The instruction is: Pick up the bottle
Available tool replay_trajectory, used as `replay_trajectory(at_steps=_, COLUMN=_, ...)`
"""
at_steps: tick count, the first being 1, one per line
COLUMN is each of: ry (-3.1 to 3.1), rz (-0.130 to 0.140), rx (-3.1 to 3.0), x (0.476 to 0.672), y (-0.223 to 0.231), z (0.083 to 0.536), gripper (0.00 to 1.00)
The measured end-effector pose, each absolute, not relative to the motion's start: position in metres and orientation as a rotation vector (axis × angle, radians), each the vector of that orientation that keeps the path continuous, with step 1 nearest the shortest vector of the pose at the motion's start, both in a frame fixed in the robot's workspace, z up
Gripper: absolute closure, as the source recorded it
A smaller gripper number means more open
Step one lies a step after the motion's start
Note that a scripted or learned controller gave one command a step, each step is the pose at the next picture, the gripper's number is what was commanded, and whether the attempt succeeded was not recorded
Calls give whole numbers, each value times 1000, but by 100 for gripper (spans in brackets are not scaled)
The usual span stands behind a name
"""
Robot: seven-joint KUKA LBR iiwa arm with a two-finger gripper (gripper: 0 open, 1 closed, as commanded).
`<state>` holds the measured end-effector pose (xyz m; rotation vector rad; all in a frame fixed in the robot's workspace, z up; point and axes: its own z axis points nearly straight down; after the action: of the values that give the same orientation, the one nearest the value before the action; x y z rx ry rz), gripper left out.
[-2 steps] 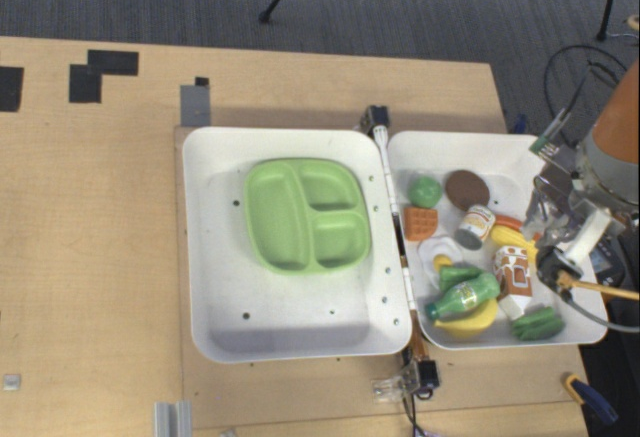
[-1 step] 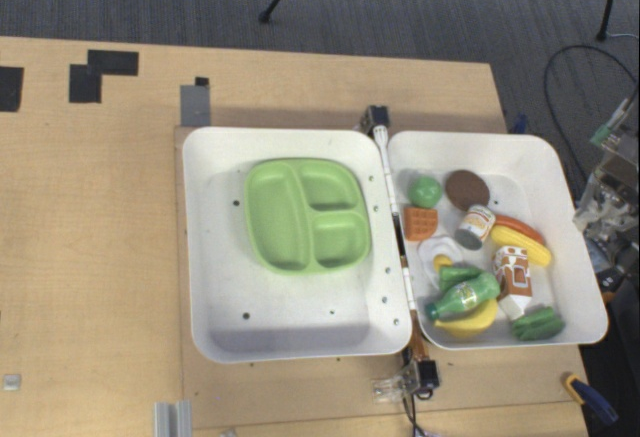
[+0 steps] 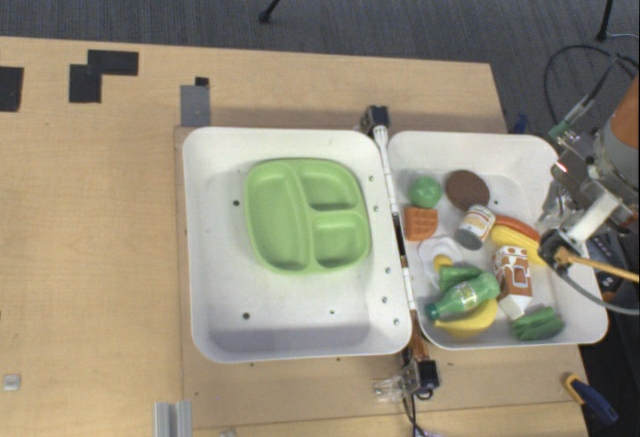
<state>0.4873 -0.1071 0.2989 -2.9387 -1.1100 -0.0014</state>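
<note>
Grey arm [image 3: 605,165] with an orange band [image 3: 628,120], dark looping cables [image 3: 580,75] and a metallic claw [image 3: 562,210].

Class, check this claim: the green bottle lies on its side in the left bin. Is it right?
Not quite: the camera view shows the bottle lying on its side in the right bin, not the left.

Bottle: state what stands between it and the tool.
A white-and-brown carton lies between the tool, at the right bin's right edge, and the green bottle, close beside the bottle. Nothing covers the bottle from above.
</note>
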Motion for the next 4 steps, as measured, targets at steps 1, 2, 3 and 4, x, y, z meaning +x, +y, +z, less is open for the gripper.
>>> replay_trajectory(at_steps=1, ry=-875, rz=-2, rx=-3017, x=487, y=-57, z=293, gripper=100)
replay_trajectory(at_steps=2, ry=-1187, rz=-5, rx=-2911, x=496, y=-122, z=390, gripper=100)
replay_trajectory(at_steps=3, ry=-574, rz=-3, rx=-3089, x=495, y=-52, z=382, gripper=100)
replay_trajectory(at_steps=4, ry=-383, rz=0, rx=-3117, x=487, y=-66, z=309, gripper=100)
